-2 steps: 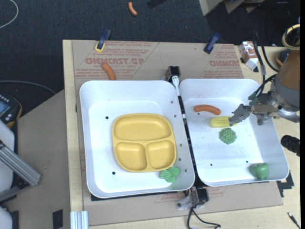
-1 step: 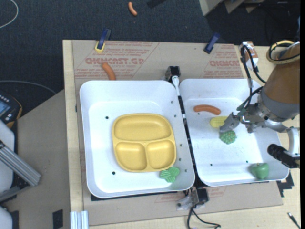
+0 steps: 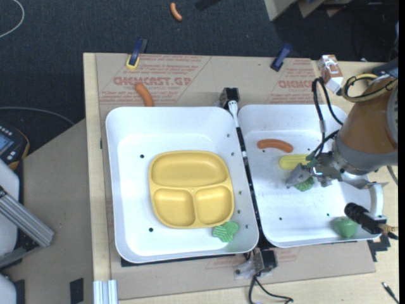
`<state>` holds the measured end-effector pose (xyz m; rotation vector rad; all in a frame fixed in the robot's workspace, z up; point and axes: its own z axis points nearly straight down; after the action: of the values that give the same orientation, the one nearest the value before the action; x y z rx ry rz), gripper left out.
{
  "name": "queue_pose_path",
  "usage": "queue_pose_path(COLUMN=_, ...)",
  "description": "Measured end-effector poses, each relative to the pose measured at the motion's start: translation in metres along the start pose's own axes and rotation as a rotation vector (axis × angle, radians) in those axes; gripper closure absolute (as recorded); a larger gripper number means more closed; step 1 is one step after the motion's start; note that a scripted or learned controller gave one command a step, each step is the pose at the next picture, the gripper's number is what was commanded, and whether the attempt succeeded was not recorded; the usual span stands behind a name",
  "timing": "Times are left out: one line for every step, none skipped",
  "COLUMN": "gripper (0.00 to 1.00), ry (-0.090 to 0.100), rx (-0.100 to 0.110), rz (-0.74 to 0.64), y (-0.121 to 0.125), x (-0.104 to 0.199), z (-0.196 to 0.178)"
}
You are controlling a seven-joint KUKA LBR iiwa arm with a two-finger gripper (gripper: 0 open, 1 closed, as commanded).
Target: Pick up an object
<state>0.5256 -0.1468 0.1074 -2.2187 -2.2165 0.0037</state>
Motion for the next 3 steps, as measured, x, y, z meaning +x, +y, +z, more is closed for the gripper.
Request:
queue_pose_path(gripper=0.0, ry=0.0, rx=-0.001, rz=-0.001, y=0.0, x=0.001, z=0.024)
queue_pose_path(gripper=1.0, ry=-0.001, rx=-0.005, rz=0.001, y=0.0, x=0.0, z=0.013)
queue_pose_path(gripper=1.0, ry=-0.005, rx=-0.012, rz=-0.002, y=0.01, x=0.001, z=-0.035)
